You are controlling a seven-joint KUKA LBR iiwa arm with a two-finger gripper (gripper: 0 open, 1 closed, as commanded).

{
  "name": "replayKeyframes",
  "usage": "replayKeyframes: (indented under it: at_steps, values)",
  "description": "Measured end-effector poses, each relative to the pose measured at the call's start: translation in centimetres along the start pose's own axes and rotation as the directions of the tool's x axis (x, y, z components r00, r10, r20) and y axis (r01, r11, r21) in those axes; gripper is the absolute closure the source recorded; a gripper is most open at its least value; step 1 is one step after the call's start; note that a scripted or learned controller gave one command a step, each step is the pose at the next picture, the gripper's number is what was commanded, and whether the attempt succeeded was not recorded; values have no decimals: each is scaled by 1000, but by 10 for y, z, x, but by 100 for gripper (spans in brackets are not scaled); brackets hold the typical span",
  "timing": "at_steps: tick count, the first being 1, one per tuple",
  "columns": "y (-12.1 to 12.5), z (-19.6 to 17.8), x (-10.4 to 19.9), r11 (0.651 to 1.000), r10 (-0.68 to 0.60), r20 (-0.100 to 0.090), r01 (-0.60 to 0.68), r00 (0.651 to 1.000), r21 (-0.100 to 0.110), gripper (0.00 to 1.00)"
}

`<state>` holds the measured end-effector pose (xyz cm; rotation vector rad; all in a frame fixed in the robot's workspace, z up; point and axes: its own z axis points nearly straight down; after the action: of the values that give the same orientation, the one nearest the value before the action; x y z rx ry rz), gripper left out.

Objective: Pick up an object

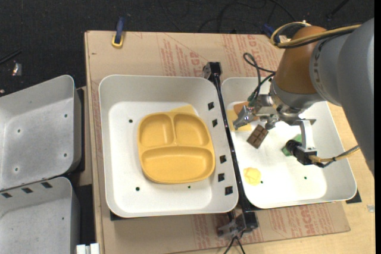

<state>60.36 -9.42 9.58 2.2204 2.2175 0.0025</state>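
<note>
Bench [155, 47]: brown board surface carrying two shallow white bins side by side, with a black divider strip between them
Arm [333, 68]: grey KUKA iiwa reaching in from the right, orange band above the wrist, wrist poised over the upper part of the right bin
Left bin [116, 98]: holds one item, a yellow divided tray
Right bin [333, 187]: holds the small candidate objects and sits under the wrist
Yellow divided tray [177, 147]: three compartments, lying flat near the middle of the left bin, well apart from the gripper
Gripper [255, 123]: hangs low over the upper left area of the right bin, near the divider; finger spacing cannot be read from this angle, and nothing can be confirmed as held
Brown block [257, 137]: small dark rectangular piece, just below the gripper tip; contact cannot be told; long axis runs diagonally, upper right to lower left
Green object [291, 148]: small, to the right of the brown block, partly hidden by a black fitting on the arm
Yellow piece [252, 175]: small, flat-looking, lower in the right bin, clear of the gripper
Key relation: the brown block is judged the nearest target, lying directly toward the near edge from the gripper; a grasp would likely need the fingers set across its diagonal axis
Risk: closeness to the bin wall and divider may limit the approach
</note>
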Motion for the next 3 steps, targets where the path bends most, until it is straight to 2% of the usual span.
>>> replayKeyframes:
  at_steps: [1, 2, 3]
  values:
    - [2, -11, -1, 1000, 1, 4, -1, 1000, -8, 100]
    - [-3, -57, -5, 1000, 0, -1, 0, 1000, 0, 100]
    - [-3, -105, 4, 1000, -5, -1, 5, 1000, -1, 100]
